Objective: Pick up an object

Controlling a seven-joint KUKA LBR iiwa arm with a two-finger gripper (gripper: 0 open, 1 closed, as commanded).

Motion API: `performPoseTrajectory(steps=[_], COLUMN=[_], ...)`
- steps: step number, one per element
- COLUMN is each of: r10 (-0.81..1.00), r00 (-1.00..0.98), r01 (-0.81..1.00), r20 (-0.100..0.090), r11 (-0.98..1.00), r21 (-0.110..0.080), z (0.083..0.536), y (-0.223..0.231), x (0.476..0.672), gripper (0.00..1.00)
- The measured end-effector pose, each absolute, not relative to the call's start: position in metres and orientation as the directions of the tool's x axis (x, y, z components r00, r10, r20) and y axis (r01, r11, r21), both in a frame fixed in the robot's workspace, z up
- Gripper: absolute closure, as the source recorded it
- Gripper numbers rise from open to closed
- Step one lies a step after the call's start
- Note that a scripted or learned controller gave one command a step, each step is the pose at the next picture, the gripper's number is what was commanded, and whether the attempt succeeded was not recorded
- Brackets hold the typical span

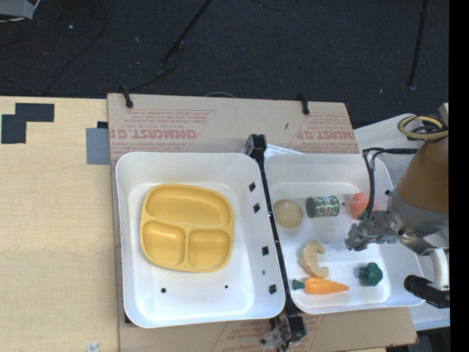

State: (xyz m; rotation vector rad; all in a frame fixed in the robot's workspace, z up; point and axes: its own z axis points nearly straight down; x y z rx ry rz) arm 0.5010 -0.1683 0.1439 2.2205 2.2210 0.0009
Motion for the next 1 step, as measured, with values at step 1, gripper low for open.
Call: performPoseTrajectory(steps=[1], r10=[1.000], r00=[-0.002], r01=[1.000], r20=[0.000], r11=[0.002], r21=[0.002], z=[0.1968], y=[-0.1580], x=[0.5014], gripper=[1.00])
